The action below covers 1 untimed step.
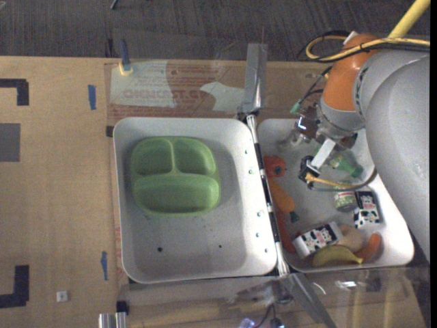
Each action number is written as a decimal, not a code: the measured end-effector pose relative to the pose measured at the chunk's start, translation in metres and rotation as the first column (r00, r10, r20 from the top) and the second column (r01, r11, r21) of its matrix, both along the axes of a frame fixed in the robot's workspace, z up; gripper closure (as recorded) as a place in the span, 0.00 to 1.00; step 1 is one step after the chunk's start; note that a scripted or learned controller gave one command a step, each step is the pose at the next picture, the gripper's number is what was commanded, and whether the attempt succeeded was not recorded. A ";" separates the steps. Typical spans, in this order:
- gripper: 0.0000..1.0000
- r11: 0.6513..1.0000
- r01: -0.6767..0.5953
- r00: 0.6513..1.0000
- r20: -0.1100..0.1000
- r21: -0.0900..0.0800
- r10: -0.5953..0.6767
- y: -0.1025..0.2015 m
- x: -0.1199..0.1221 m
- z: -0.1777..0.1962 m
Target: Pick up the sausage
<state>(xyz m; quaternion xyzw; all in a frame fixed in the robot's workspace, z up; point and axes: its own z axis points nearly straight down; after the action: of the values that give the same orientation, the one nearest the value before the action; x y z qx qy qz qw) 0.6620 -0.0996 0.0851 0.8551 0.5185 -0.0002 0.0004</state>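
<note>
The sausage (pixel 372 246) looks like a short reddish-brown piece in the near right corner of the right bin (pixel 403 255). It lies beside a yellow banana (pixel 338 255). My gripper (pixel 301 131) hangs over the far part of the right bin, under the orange wrist band. It is well away from the sausage, toward the bin's far left. Nothing shows in its grasp.
The right bin also holds two cow-patterned cartons (pixel 316 238) (pixel 367 211), a small can (pixel 345 199), a clear green bottle (pixel 346 162) and orange-red toy vegetables (pixel 281 195) along its left wall. The left bin (pixel 205 251) holds a green divided plate (pixel 175 175).
</note>
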 end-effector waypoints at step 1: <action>1.00 1.000 -0.003 1.000 0.001 -0.001 0.003 0.001 0.001 0.010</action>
<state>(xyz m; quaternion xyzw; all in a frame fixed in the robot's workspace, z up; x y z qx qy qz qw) 0.6634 -0.0989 0.0955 0.8543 0.5199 0.0000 0.0012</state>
